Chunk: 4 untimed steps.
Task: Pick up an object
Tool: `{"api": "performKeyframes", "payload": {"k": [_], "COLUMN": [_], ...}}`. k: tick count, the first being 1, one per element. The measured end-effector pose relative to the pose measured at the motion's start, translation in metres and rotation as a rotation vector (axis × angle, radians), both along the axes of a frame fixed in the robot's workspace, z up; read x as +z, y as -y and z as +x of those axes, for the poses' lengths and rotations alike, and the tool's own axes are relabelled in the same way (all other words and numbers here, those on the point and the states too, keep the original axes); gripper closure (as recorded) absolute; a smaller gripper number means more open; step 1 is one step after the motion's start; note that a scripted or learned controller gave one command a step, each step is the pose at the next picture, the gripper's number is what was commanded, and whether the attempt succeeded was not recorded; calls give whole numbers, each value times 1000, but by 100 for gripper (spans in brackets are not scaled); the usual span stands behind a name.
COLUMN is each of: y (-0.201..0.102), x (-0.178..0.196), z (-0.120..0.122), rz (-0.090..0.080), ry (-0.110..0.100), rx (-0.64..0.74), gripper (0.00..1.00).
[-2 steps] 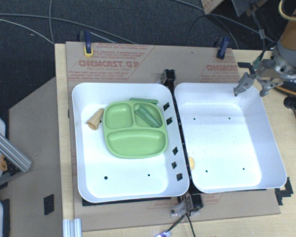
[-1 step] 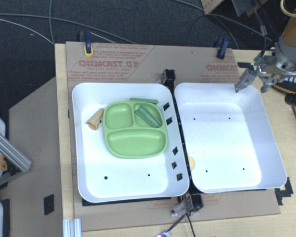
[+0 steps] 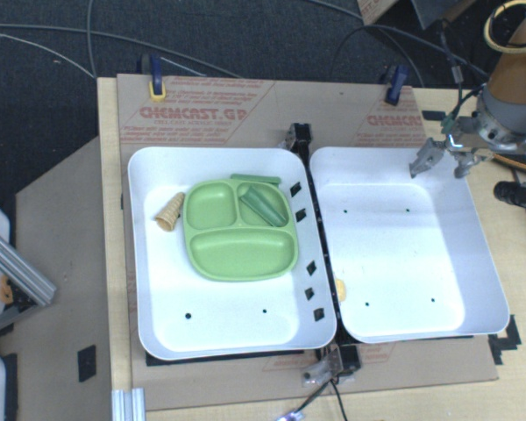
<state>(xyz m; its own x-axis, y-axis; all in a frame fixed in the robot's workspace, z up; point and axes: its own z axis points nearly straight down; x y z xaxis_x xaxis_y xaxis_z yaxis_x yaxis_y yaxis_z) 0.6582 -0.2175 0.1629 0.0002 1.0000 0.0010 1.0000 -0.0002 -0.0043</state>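
In the left bin (image 3: 158, 323) lies a green divided plate (image 3: 241, 244). A dark green vegetable-like piece (image 3: 265, 205) rests in the plate's upper right compartment, and a flat green strip (image 3: 256, 180) lies just behind the plate. A tan cone (image 3: 168, 211) sits at the plate's left edge. My gripper (image 3: 440, 167) hangs over the far right corner of the right bin (image 3: 403, 253), far from these objects. Its two fingers are spread apart, open, with nothing between them.
A small yellow piece (image 3: 339, 291) sits at the right bin's left rim, by the divider. Black clips line the seam between the bins. Cables and a cardboard box lie beyond the bench's back edge.
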Motion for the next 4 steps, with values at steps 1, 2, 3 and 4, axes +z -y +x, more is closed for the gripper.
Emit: {"api": "performKeyframes", "payload": {"k": [1, 2, 3, 4], "y": [1, -3, -1, -8], "x": [-43, -78, -65, -4], "z": [-3, -1, -1, -3], "rz": [1, 7, 1, -3], "ry": [-1, 1, 5, 12], "rx": [0, 4, 5, 2], "gripper": [0, 0, 100, 100]}}
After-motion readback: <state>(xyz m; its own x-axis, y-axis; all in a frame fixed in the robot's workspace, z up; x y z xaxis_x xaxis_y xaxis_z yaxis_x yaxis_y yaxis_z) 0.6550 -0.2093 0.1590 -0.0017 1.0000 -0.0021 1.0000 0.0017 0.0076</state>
